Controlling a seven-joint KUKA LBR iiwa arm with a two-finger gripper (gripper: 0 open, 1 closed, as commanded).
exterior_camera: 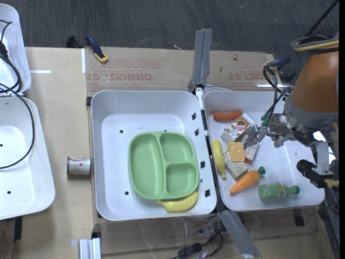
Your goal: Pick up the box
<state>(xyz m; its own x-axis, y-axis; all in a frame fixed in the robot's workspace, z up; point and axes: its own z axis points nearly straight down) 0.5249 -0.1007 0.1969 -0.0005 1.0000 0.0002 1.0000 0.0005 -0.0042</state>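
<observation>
At the far left a white moulded tub [21, 161] with a black cable [19, 117] looped over it is cut off by the frame edge. A small metal can [79, 166] lies on its side on the bench just left of the left white bin [105, 117], in which a green three-compartment plastic plate [164, 164] rests, partly covering a yellow banana [178, 203] at its lower edge. Behind the bins a sheet of brown cardboard [135, 69] carries red printing seen upside down; it appears to read "CHEMCO", though this is not certain. In the right white bin [307, 196] a second yellow banana [218, 158] lies along the left wall, with a small printed cardboard box [238, 128] below an orange sausage-shaped toy [227, 115]; its label is too small to read. A tan cracker-like block [236, 151], an orange toy carrot [247, 180] and a green bottle [277, 191] lie nearby. The gripper [257, 135] is seen just right of the box; its fingers seem spread slightly, pinching nothing visible.
</observation>
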